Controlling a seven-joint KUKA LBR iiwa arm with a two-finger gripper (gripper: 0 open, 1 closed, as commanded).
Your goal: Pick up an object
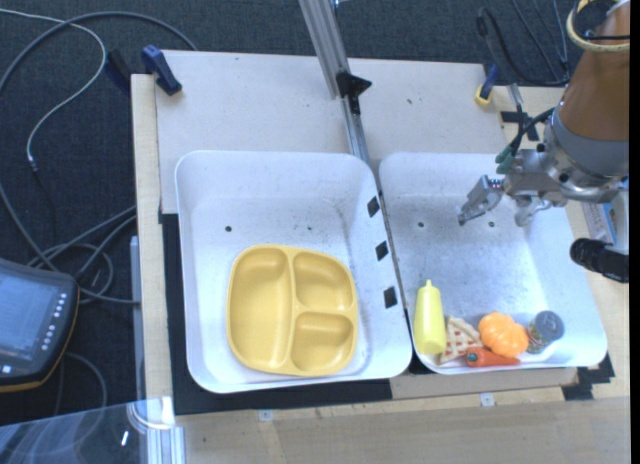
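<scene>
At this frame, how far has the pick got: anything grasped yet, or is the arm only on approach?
Done: nothing looks picked. The yellow bottle, orange toy, carrot and small jar all lie at the near edge of the right bin. In hand: the gripper hangs over that bin's far half, open, with nothing between its fingers. Left: reach an item, close on it and lift.

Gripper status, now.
Gripper: open, holding nothing, above the right bin.
</scene>
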